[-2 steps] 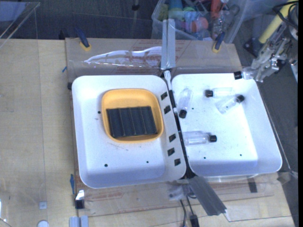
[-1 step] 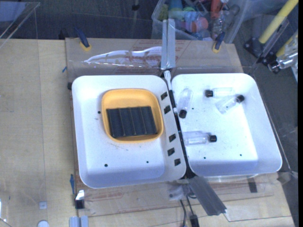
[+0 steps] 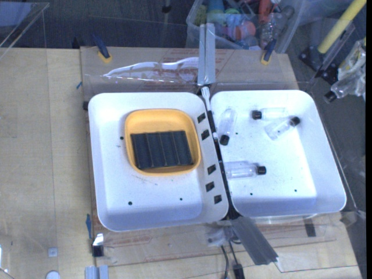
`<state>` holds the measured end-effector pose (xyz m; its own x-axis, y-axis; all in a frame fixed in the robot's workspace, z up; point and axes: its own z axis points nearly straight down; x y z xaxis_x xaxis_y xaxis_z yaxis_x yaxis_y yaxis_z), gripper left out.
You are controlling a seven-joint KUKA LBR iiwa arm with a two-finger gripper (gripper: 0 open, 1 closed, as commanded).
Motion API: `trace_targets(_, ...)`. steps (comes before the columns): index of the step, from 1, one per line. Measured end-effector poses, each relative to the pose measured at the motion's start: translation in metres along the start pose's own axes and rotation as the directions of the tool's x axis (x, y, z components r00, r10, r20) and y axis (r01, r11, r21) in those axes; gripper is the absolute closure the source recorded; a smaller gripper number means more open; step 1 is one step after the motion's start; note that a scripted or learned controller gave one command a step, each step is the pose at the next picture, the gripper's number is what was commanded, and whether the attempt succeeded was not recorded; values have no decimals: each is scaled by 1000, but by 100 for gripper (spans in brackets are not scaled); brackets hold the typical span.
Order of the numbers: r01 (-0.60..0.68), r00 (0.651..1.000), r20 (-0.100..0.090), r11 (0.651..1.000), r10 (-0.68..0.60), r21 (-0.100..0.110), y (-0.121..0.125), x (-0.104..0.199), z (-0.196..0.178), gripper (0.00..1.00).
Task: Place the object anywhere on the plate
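The yellow plate sits in the left bin; a dark ribbed block lies flat on it, inside the rim and a little toward the near edge. If this block is the task's object, the placing looks already done; what remains would be only to keep away from it, so that nothing pushes it.

The right bin holds four clear vials with black caps; one vial lies just beside the divider, two vials lie close together near the far wall, and a lone vial lies on its side, well apart from the others.

A pale metallic part at the right edge, outside the bins, is probably the gripper; whether it is open or closed cannot be told.

If a vial is meant, the lone one seems the best choice; a grasp across its body would suit, because a round vial may roll; it should be released low over the bare strip of plate.
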<state>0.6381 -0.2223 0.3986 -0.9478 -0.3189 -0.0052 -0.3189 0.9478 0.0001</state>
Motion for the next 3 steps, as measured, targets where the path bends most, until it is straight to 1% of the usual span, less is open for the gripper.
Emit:
trace_targets(1,287,958,4,958,-287,5,6,21,-39,100)
trace_targets(2,286,958,4,958,-286,5,6,21,-39,0)
trace_targets(3,638,770,1,770,-638,-2,-6,-18,99,0)
